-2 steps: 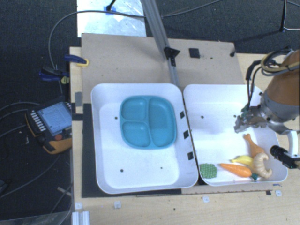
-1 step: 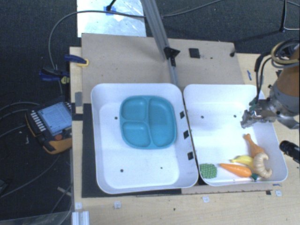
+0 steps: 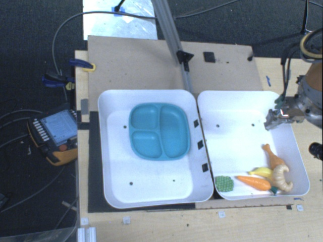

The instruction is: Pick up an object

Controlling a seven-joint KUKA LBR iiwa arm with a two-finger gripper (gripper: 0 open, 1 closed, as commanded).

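In the right bin [image 3: 237, 135], several toy foods cluster at the near right corner: a green broccoli piece [image 3: 224, 183], an orange carrot [image 3: 254, 182], a yellow banana [image 3: 261, 172], a brown chicken drumstick [image 3: 272, 158] and a beige curled piece [image 3: 282, 178]. My gripper [image 3: 275, 119] hovers over the right bin's far right edge, well above and behind the foods. Nothing shows between its fingers.
The left bin [image 3: 116, 185] holds a blue three-compartment plate [image 3: 159, 131]. A grey pole [image 3: 169, 29] slants across the back of the bench. A handheld controller [image 3: 54, 135], clamps and cables lie to the left of the bench.
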